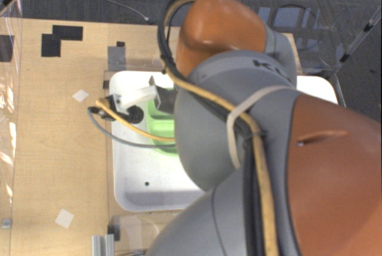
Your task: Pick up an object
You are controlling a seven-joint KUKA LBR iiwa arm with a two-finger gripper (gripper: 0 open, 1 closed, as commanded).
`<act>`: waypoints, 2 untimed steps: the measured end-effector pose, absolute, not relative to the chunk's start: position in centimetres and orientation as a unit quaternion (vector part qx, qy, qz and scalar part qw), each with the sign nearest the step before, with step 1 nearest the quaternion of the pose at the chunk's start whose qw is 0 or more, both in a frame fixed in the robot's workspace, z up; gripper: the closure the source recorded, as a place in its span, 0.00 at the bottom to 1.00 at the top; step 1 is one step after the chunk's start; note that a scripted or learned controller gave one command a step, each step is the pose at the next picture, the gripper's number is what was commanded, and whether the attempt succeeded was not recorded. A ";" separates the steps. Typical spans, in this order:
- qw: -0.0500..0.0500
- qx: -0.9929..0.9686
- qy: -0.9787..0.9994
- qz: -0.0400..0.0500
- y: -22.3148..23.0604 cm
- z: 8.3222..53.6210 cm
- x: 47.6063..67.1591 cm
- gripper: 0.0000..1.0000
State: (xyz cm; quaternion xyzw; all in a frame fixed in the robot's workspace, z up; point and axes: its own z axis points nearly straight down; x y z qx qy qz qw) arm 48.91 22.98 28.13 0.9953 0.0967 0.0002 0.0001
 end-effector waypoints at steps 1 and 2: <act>0.001 0.949 0.316 -0.001 23.4 22.9 48.6 1.00; 0.001 0.808 0.589 0.001 22.2 30.7 49.5 1.00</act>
